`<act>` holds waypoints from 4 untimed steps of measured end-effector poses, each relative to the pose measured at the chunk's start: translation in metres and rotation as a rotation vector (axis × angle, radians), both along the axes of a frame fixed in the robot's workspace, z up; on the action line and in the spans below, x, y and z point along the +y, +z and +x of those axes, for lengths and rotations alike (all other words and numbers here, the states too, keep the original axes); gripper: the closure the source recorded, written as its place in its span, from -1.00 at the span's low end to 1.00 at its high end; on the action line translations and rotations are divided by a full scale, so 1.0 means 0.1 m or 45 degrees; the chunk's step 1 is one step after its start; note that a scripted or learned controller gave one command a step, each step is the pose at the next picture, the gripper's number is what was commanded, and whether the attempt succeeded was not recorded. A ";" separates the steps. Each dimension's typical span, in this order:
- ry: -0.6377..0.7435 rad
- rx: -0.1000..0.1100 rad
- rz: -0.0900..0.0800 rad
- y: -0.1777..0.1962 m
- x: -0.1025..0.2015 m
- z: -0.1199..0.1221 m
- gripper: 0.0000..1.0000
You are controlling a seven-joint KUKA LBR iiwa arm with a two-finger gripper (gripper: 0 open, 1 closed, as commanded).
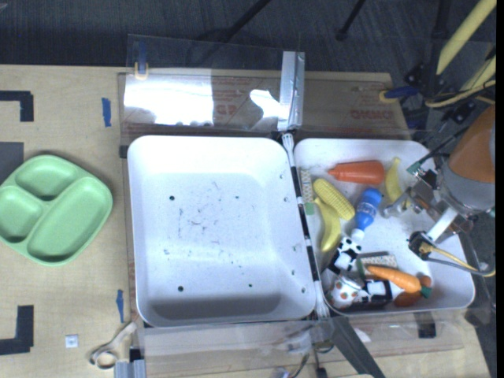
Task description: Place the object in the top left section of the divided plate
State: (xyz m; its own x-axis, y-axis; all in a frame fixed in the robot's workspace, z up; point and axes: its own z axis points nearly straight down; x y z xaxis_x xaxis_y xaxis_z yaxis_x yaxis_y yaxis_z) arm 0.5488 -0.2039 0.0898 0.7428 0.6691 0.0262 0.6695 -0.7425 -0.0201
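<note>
Wooden bench is seen bearing 2 bins. Right bin holds carrots, corn, bottle; gripper over it. Left bin alongside. Green divided plate lies far left.

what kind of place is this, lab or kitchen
Most likely a robotics lab bench, not a kitchen: two shallow white bins sit side by side, the right one holding toy food such as an orange plastic carrot, beside a grey robot arm.
</note>
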 end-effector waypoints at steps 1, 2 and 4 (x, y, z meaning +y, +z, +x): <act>0.878 -0.016 -0.032 -0.01 0.04 0.15 -1.00; 0.418 -0.006 -0.044 -0.03 0.23 -0.08 -1.00; 0.663 -0.011 -0.044 -0.03 0.31 -0.61 -1.00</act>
State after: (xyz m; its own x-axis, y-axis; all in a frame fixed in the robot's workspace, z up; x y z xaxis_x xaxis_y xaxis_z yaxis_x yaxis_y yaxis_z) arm 0.4882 -0.1729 0.0867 0.3109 0.9504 0.0021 0.9504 -0.3109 0.0061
